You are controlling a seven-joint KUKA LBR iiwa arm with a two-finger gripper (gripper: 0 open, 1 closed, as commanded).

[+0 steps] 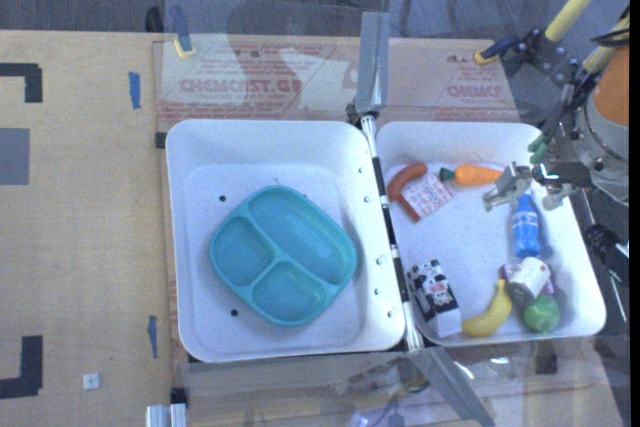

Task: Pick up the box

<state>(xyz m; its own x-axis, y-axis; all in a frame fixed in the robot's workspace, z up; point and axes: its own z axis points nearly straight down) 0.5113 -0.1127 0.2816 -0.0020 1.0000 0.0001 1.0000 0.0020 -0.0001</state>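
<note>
Two box-like things lie in the right bin (575, 245). A small flat box (431, 198) with red and white print rests near the bin's back left, beside a red sausage (404, 181). A black and white cow-print carton (436, 297) lies at the front left. My gripper (524, 194) hovers over the bin's back right, well to the right of the flat box. It is open, its fingers spread either side of the top of a blue bottle (525, 233). Nothing is held between them.
A carrot (476, 175) lies just left of the gripper. A banana (489, 313), a green fruit (541, 315) and a small white and red item (530, 273) crowd the front right corner. The left bin (190, 165) holds a teal divided plate (283, 255).
</note>
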